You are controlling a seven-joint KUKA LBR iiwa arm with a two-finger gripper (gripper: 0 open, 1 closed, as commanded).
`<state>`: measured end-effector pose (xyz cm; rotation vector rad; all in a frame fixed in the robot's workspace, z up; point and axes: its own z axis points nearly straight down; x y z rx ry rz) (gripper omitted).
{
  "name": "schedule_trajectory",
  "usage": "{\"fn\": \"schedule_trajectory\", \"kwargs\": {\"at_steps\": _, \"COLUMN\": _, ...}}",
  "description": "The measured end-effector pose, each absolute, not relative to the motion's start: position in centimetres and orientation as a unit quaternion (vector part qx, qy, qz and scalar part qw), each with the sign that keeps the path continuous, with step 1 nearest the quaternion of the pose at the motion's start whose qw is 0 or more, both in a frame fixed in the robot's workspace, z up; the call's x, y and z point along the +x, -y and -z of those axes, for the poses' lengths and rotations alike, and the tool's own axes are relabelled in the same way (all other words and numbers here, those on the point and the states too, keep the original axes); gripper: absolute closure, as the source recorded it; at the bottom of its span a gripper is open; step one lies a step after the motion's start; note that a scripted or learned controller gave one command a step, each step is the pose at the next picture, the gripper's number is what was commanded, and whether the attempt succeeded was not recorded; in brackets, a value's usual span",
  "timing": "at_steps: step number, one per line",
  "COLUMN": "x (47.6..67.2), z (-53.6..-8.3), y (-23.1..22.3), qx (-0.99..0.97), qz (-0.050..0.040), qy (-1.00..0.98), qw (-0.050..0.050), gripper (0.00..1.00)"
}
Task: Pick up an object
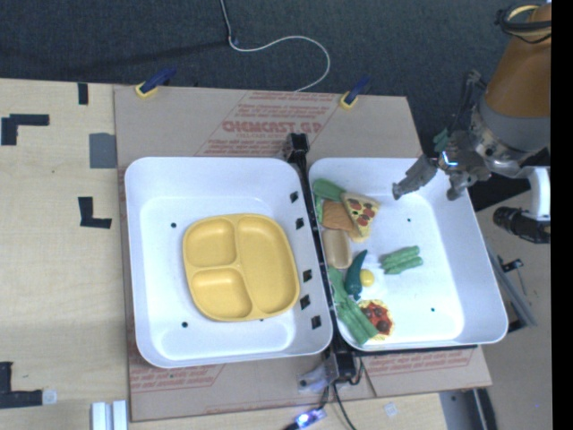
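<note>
the green bean pod (400,260) sat in the middle of the right bin (466,267), long axis running nearly left-right, right end tipped a bit toward the top of the frame. bumpy, mid green, lying by itself clear of the toy food pile (351,258) along the bin's left wall. the gripper (434,176) hung over the bin's upper right area, jaws spread wide apart with nothing between them. yellow divided plate (240,267) was in the left bin (152,240), both on the worktop (54,267).
</note>
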<state>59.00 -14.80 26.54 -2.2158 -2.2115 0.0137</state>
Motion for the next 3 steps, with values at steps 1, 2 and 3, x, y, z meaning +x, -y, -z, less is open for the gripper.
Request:
{"fn": "schedule_trajectory", "kwargs": {"at_steps": 1, "x": 59.2, "z": -27.3, "y": 14.8, "qx": -0.707, "qz": -0.0007, "qy": 0.707, "qw": 0.001, "gripper": 0.00}}
{"fn": "schedule_trajectory", "kwargs": {"at_steps": 2, "x": 58.2, "z": -22.2, "y": 14.8, "qx": -0.707, "qz": -0.0021, "qy": 0.707, "qw": 0.002, "gripper": 0.00}}
{"fn": "schedule_trajectory", "kwargs": {"at_steps": 3, "x": 57.1, "z": -16.9, "y": 15.0, "qx": -0.707, "qz": -0.0022, "qy": 0.707, "qw": 0.002, "gripper": 0.00}}
